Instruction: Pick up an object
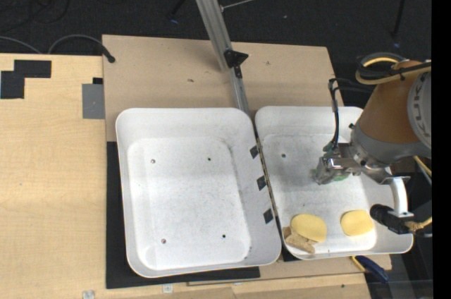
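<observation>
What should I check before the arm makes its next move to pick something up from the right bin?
1. Targets present: two yellow pieces and a tan scrap lie at the right bin's near edge. Ok.
2. Gripper over a target: it sits above bare floor, away from the pieces. Not ok.
3. Something held: cannot tell.
4. Pieces apart: the scrap touches one yellow piece. Not ok.
5. Divider clearance: gripper is well away. Ok.

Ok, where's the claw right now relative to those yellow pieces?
The claw is over the right bin, near its middle, up-screen of both yellow pieces lying along the bin's near edge, and apart from both.
</observation>
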Controlling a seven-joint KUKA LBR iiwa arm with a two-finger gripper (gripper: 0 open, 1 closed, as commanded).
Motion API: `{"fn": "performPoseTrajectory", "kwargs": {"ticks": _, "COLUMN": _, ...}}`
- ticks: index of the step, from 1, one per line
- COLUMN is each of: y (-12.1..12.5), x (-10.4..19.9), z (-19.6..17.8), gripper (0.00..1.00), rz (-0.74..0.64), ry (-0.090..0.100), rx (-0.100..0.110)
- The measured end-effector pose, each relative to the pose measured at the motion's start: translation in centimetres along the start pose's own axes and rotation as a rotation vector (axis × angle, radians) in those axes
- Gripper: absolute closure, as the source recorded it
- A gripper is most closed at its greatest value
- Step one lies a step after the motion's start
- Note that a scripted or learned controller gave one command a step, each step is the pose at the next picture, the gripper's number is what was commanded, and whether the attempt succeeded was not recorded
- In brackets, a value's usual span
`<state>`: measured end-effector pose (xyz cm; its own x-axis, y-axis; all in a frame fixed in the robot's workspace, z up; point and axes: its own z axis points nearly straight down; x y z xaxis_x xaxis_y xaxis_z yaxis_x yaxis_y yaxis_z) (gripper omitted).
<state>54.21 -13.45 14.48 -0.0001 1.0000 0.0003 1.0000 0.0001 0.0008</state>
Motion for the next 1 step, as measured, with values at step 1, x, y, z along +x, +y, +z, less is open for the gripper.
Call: {"fn": "performPoseTrajectory", "kwargs": {"ticks": 1, "y": 0.1, "x": -0.1, "z": -5.28, "gripper": 1.0, "rz": -0.001, "ry": -0.001, "rx": -0.002}}
